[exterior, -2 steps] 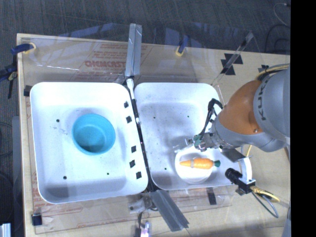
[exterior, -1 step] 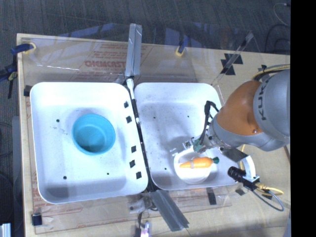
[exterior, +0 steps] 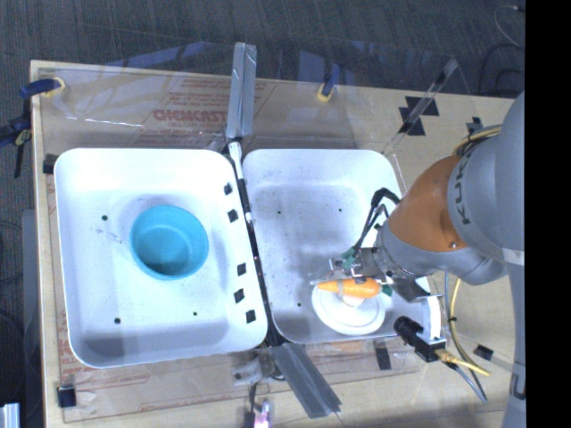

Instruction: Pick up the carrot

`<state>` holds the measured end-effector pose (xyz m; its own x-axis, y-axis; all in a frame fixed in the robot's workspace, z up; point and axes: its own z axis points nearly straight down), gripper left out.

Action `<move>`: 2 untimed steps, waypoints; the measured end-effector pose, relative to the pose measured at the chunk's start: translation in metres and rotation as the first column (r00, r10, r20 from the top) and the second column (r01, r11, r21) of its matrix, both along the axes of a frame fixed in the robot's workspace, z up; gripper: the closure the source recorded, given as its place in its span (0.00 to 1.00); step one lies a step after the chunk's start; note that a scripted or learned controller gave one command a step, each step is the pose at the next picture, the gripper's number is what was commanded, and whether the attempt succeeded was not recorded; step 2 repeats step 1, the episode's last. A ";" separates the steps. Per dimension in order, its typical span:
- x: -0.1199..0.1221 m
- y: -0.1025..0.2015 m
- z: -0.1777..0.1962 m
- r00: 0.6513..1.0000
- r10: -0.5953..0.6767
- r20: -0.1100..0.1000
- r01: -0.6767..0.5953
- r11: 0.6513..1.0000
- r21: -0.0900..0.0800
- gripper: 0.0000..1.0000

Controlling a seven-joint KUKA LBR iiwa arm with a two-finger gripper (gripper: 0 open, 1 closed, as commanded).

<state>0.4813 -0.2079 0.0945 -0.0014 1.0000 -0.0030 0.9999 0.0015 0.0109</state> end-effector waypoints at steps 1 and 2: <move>0.002 0.001 0.010 1.000 0.008 0.001 -0.008 1.000 0.000 1.00; 0.002 0.001 0.010 1.000 0.008 0.001 -0.008 1.000 0.000 1.00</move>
